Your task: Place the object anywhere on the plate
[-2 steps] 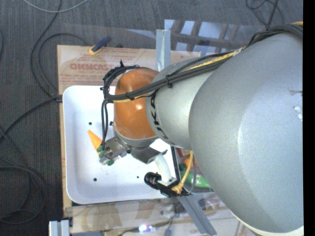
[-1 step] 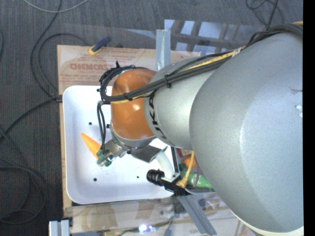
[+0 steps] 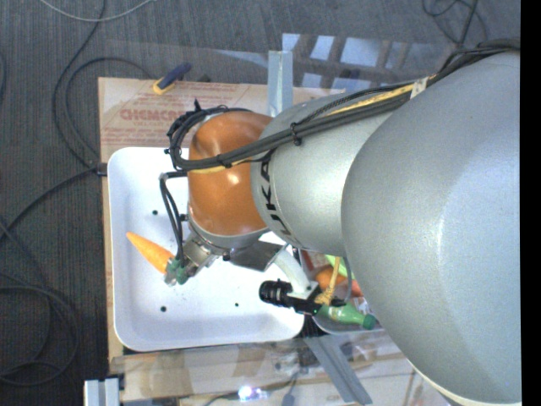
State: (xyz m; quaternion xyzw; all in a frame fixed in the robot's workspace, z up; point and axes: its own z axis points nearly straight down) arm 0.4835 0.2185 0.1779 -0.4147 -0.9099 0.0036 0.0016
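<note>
The left white bin lies on the bench, and it serves here as the landmark. Inside it, toward its left-middle part, lies an orange carrot, pointing up-left with its thick end down-right. The carrot's thick end touches the pincer, whose small greenish tip sits in the middle of the bin floor. How its tips stand cannot be told from this slant, since the wrist covers them.

Above the pincer rises the orange band of the arm, ringed by black cables, and it hides the upper-right part of the bin. The grey arm runs off to the right of the bin and covers most of what lies there.

At the bin's lower-right corner a black part sticks out. Just right of that corner, under the arm, a green-and-orange thing peeks out; what container it lies in cannot be made out, and no plate can be identified there.
</note>
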